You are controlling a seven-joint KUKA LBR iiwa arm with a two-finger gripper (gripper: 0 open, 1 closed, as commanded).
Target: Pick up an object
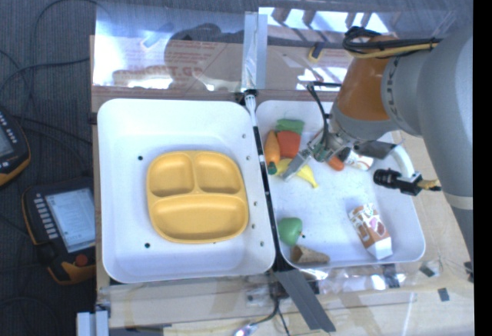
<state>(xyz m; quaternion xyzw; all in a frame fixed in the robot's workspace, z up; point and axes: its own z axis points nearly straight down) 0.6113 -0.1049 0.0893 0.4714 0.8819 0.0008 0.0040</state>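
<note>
Your claw sits low in the right bin, by the yellow banana; can't tell its state. Banana's likely light, hard, slippery plastic: grip it mid-body, across the curve.

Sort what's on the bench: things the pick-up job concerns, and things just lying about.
Job:
gripper, down among the right bin's toys
orange carrot
red and green piece
yellow banana
green fruit
cone
small carton
right bin

Lying about:
yellow divided tray
left bin
</note>
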